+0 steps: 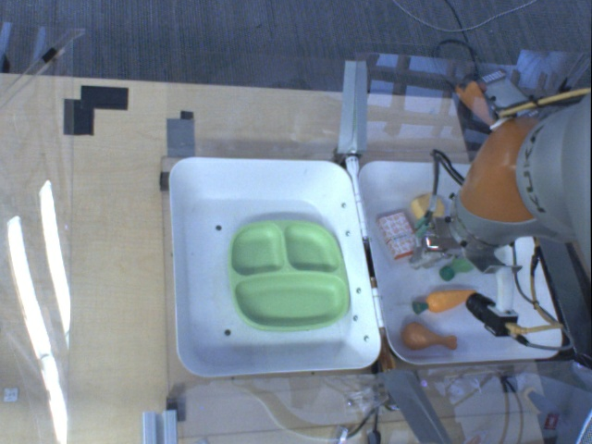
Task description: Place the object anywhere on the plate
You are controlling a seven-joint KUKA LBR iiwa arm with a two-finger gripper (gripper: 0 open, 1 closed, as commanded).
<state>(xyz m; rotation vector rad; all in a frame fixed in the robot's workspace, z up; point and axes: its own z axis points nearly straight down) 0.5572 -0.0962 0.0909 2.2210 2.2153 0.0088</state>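
Several toys crowd the right bin; the hand, grip state impossible to tell, may catch two or none, leaving the plate bare.

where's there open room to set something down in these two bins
All three compartments of the green divided plate are bare, as is the left white bin floor around it. The right white bin is crowded: orange carrot, brown drumstick-shaped toy, patterned card.

Bright, even light, with glare streaks on the bench, slightly soft focus.
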